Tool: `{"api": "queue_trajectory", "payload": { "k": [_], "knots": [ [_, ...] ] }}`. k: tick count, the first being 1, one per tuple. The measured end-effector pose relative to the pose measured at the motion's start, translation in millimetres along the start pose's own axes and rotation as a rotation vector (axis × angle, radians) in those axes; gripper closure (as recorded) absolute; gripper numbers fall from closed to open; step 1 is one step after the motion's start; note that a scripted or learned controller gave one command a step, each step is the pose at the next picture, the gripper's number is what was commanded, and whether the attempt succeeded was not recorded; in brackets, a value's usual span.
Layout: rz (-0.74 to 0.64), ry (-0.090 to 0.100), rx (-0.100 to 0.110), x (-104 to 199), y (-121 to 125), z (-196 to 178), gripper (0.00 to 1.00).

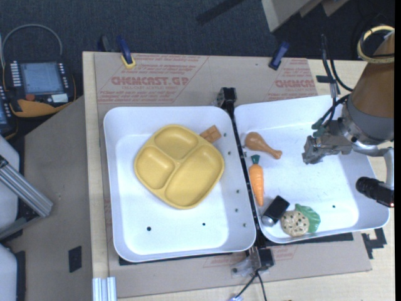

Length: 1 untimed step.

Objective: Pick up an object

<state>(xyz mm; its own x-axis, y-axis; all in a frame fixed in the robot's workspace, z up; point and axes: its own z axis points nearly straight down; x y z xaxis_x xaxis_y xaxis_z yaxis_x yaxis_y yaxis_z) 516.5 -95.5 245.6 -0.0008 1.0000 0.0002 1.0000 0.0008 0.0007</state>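
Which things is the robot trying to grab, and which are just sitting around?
For the job:
gripper
drumstick
carrot
cookie
black block
green leafy toy

Just lying about:
yellow divided plate
brown piece behind that plate
handheld screen

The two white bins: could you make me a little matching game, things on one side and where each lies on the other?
Things:
1. yellow divided plate
2. toy carrot
3. toy chicken drumstick
4. cookie

Places:
A. right bin, near its front edge, against a green leafy toy
B. left bin, middle
C. right bin, along its left wall
D. right bin, back left part, above the carrot

Pairs: 1-B, 2-C, 3-D, 4-A
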Motion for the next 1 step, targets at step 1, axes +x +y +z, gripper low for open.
{"api": "queue_trajectory", "payload": {
  "k": [1],
  "knots": [
    [-0.006, 0.001, -0.001, 59.1, 16.4, 7.4, 1.00]
  ]
}}
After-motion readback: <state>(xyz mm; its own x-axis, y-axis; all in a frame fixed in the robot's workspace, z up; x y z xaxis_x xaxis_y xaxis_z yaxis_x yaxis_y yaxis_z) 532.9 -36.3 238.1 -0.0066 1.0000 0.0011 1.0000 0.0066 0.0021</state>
